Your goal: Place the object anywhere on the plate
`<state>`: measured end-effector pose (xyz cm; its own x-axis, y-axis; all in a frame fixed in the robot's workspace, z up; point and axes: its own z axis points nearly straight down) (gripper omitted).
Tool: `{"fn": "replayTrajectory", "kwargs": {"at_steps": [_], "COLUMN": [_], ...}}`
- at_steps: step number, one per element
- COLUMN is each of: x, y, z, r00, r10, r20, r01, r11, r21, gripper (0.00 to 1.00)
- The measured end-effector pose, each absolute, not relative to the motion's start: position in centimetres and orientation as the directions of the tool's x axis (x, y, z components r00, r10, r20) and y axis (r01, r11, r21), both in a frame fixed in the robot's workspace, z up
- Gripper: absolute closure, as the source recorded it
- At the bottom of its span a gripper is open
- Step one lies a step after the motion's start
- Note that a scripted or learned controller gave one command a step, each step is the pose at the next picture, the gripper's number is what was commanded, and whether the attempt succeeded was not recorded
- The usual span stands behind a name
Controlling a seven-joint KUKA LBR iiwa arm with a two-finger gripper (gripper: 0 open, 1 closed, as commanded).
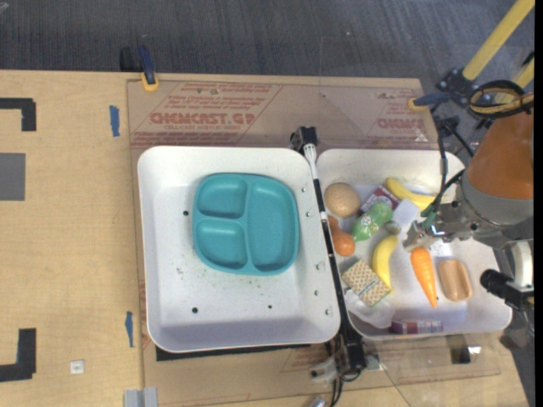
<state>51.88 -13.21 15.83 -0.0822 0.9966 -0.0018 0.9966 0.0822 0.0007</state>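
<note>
The carrot (423,275), orange and tapered, lies in the right bin (488,316), and the gripper (422,230) hangs right above its thick end; whether the fingers are spread or closed, I cannot tell from here. Count the right bin with me: two bananas, one (385,259) beside the carrot, one (409,193) near the far wall; one tan egg (341,199); one small orange ball (343,243); one waffle-patterned cracker (366,281); one hot dog bun (454,279); one green vegetable (372,223). Over in the left bin (170,295), one teal plate (246,223) with three compartments sits bare.
</note>
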Motion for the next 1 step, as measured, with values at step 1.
{"fn": "replayTrajectory", "kwargs": {"at_steps": [1], "x": [51.53], "y": [-6.16], "z": [25.57], "r00": [-0.24], "r10": [0.971], "r20": [-0.002], "r01": [0.971], "r11": [0.24], "r21": [0.009], "gripper": [1.0]}}
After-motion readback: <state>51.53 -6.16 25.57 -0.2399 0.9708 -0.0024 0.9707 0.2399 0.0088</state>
